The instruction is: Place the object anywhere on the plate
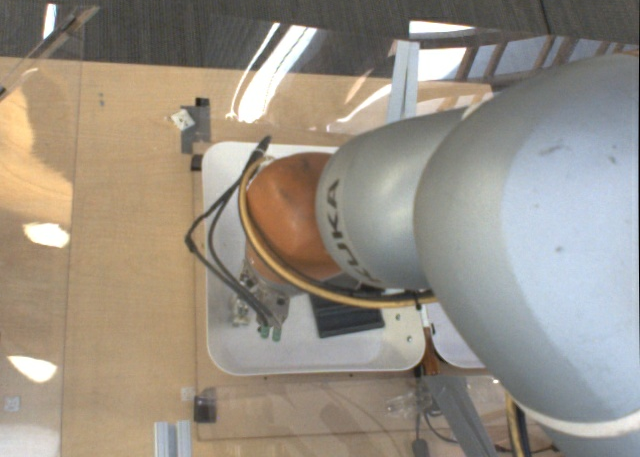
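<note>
Tool (262, 317) sits low over the white bin (222, 345), grip state impossible to tell; arm (480, 225) blocks everything, so a blind, off-plate drop looks likely.

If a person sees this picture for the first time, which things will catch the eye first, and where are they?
The big grey arm dominates, covering most of the right half and reaching in over the left white bin. Next is its orange band, glowing near the centre above that bin, with black and yellow cables looping round its left side. Below the band, a dark rectangular object lies on the bin floor.
</note>
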Controlling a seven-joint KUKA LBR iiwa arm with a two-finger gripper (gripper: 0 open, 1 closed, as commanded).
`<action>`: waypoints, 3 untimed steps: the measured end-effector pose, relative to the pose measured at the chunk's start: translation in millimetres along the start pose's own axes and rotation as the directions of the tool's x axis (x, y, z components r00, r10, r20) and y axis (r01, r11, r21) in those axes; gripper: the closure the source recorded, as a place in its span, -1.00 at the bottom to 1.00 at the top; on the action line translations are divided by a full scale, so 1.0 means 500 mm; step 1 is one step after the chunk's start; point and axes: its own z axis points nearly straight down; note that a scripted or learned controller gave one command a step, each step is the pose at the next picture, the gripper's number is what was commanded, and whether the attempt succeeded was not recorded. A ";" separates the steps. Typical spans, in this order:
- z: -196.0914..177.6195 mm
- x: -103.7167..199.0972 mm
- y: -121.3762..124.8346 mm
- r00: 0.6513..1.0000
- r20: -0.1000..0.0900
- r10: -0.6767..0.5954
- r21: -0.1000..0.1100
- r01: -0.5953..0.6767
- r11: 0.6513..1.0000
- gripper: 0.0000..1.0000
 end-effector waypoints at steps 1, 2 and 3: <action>-0.170 -0.002 -0.050 0.924 -0.017 -0.383 0.002 0.383 0.924 1.00; -0.464 -0.094 -0.037 0.747 -0.016 -0.664 -0.003 0.664 0.747 1.00; -0.387 -0.254 0.051 0.876 -0.021 -0.483 0.001 0.483 0.876 1.00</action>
